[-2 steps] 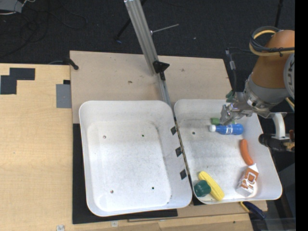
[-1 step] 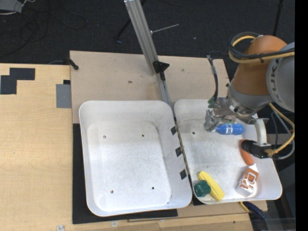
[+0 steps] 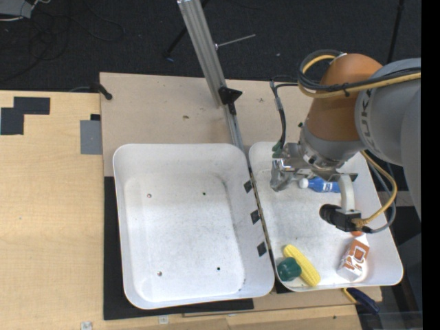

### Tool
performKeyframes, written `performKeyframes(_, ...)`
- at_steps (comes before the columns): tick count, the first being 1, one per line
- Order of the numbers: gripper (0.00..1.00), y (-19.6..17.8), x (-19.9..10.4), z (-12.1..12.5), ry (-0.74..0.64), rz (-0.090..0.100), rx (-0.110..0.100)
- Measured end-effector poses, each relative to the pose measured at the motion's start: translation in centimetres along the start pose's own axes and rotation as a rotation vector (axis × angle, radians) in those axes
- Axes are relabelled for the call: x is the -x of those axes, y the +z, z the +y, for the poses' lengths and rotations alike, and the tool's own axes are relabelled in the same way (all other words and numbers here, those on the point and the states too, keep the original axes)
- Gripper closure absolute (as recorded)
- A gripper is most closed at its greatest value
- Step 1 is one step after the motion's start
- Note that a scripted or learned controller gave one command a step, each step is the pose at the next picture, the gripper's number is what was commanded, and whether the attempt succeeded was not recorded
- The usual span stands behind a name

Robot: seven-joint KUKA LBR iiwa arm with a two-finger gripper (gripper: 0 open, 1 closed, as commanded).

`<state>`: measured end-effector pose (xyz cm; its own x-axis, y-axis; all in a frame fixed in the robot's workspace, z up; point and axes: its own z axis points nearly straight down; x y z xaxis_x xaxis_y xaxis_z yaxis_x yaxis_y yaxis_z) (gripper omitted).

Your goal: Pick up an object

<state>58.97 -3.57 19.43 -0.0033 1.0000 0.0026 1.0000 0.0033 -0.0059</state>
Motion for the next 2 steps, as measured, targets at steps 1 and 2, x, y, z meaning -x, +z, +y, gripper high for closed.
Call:
performKeyframes(1,1.00,-1.4,-5.9,-1.4,-0.001,0.001,0.001)
performKeyframes(2,1.00,-2.7,-11.7,-2.1,-0.003,0.000,0.004)
